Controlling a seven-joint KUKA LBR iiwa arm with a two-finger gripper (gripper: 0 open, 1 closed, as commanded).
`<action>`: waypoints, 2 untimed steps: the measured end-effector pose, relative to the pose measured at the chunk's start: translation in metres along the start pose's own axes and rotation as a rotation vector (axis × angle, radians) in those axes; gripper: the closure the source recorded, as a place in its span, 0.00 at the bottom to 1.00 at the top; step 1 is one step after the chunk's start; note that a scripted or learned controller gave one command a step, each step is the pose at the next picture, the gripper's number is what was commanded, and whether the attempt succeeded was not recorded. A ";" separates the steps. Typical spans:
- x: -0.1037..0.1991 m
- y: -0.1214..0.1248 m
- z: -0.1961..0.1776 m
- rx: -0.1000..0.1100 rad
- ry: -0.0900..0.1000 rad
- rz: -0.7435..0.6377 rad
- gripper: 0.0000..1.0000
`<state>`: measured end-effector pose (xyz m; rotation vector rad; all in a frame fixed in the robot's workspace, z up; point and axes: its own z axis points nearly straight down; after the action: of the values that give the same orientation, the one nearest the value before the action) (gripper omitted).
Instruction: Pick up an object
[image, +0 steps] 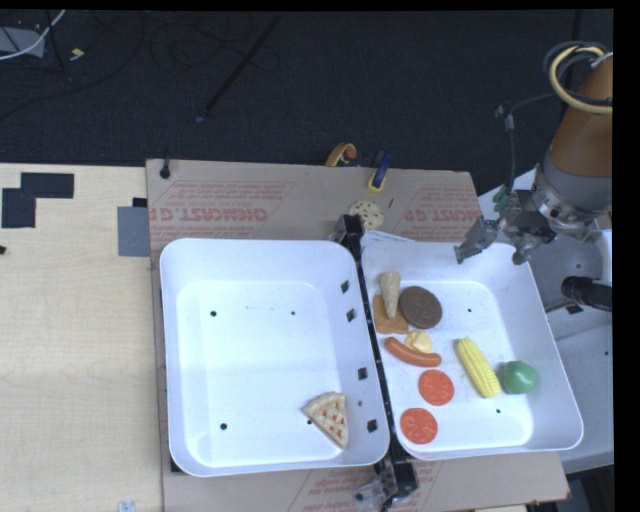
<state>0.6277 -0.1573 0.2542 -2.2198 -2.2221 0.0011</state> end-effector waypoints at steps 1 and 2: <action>0.028 -0.030 0.130 0.017 0.005 0.003 0.00; 0.052 -0.010 0.168 0.002 0.001 0.000 0.00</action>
<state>0.6178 -0.1053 0.0863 -2.2184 -2.2211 0.0022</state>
